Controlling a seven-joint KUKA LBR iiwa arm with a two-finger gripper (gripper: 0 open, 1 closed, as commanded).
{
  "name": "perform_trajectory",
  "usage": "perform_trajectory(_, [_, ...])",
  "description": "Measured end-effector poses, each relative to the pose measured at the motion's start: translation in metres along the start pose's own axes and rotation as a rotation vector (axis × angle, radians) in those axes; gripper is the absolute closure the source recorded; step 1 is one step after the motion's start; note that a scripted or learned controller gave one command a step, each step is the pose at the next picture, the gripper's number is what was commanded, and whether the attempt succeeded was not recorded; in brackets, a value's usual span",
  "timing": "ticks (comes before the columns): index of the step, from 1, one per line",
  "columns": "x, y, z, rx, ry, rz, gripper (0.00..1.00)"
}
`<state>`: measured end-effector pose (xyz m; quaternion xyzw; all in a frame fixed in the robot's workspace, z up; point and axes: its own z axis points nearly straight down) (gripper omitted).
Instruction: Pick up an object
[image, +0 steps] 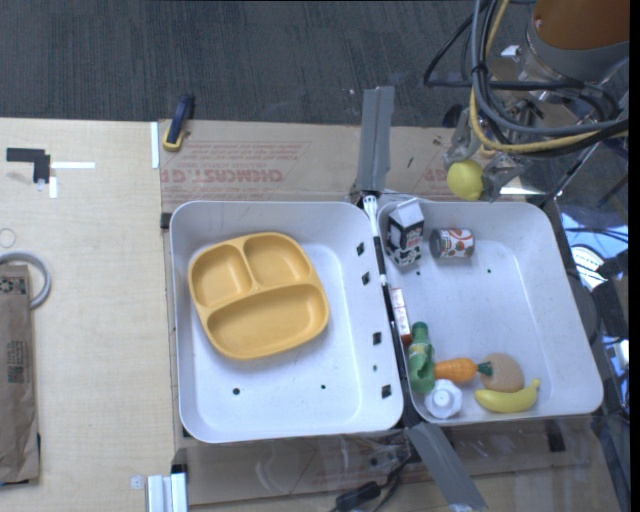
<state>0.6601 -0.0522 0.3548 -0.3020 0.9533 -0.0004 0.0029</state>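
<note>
My gripper (468, 176) hangs over the back edge of the right bin (545, 300), below a tangle of cables. It is shut on a small round yellow fruit, like a lemon (464, 181), which sits between the two grey fingers, lifted off the bin floor. Below it in the right bin stand a small white carton (405, 232) and a tipped can (452, 243). Along that bin's front lie a green bottle (420, 362), a carrot (457, 369), a tan lump (505, 371) and a banana (507, 398).
The left bin (200, 400) holds a yellow divided plate (258, 295). A grey divider post (376, 140) rises between the bins at the back. A brown bag (15, 360) lies at the bench's far left.
</note>
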Motion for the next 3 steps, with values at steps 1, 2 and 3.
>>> perform_trajectory(1, [-0.043,0.062,0.075,-0.001,0.001,0.073,1.0])
perform_trajectory(2, [0.017,0.036,0.083,-0.001,0.002,-0.173,1.0])
perform_trajectory(3, [-0.008,0.063,0.137,-0.002,0.002,-0.279,1.0])
